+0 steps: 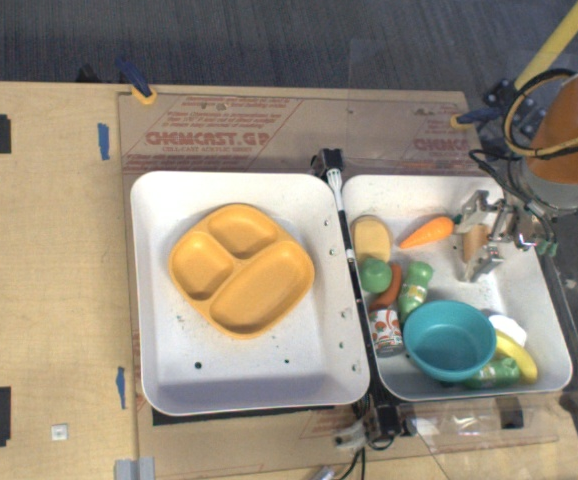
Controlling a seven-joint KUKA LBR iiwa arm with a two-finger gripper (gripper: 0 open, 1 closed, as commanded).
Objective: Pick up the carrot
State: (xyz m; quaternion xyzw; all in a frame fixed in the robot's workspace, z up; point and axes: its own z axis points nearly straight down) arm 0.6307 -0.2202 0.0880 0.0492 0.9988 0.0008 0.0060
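Brown cardboard (299,128) printed with red lettering we cannot read is lying behind two white bins. We are seeing the orange carrot (428,232) resting in the right-hand bin (547,298), just beside the metal two-finger gripper (487,243), whose fingers are spreading apart, pinching nothing.

Two bins sit side by side on the bench. The left bin (159,298) holds a sectioned plate (242,268) near its middle. In the right bin (549,298), the carrot (427,232) lies toward the far side, with a bread-like piece (371,238) just to its left. The gripper (489,243) hangs just right of the carrot. Nearer, a bowl (450,339) rests among small toy foods, a can (386,330) at its left and a banana (518,356) at its right.
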